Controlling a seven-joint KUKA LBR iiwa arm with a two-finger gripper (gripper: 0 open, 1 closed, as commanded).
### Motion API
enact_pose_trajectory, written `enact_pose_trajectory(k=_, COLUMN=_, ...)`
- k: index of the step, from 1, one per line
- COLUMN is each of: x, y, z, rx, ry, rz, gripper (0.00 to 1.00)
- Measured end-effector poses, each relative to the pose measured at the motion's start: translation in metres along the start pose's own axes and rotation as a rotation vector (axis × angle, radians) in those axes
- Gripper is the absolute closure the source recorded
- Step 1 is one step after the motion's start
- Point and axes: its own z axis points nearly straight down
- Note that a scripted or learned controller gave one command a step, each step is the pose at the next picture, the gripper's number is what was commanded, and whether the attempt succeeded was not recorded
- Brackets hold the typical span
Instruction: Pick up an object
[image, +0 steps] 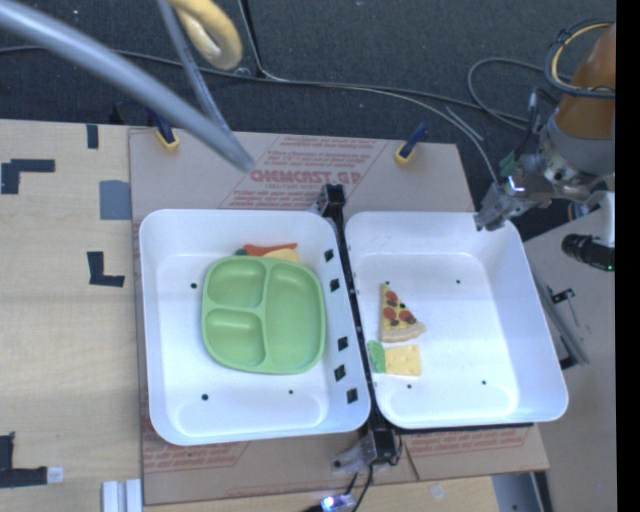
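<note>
- Overhead, a slanted view looks down on two shallow white bins sitting side by side on a cardboard sheet (300, 165).
- The arm (590, 90) enters at about two o'clock, with its gripper (492, 217) poised over the far right corner of the right bin (500, 330); whether the claw is wide or narrow I cannot tell, and nothing is seen held in it.
- The likeliest things to pick lie against the right bin's left wall, at nine o'clock within that bin: a toy pizza slice (398, 314), and just below it at six o'clock a pale yellow cheese piece (404, 361) with a small green piece (375, 354) touching its left edge.
- These sit well apart from the gripper, so a reach toward eight o'clock seems needed.
- The dividing rim (345, 300) stands close beside them and may crowd a finger.
- The left bin (170, 400) holds a green divided tray (265, 313); orange and yellow bits (272, 250) peek out at its twelve o'clock edge, mostly hidden.
- A grey pole (130, 70) crosses the frame at eleven o'clock, away from the bins.
</note>
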Motion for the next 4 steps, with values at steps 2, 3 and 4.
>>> enact_pose_trajectory(k=2, x=0.097, y=-0.029, z=0.007, rx=0.006, ry=0.001, rz=-0.003, gripper=1.0)
enact_pose_trajectory(k=3, x=0.143, y=-0.042, z=0.001, rx=0.006, ry=0.002, rz=-0.003, gripper=1.0)
enact_pose_trajectory(k=4, x=0.194, y=-0.057, z=0.016, rx=0.008, ry=0.001, rz=-0.003, gripper=1.0)
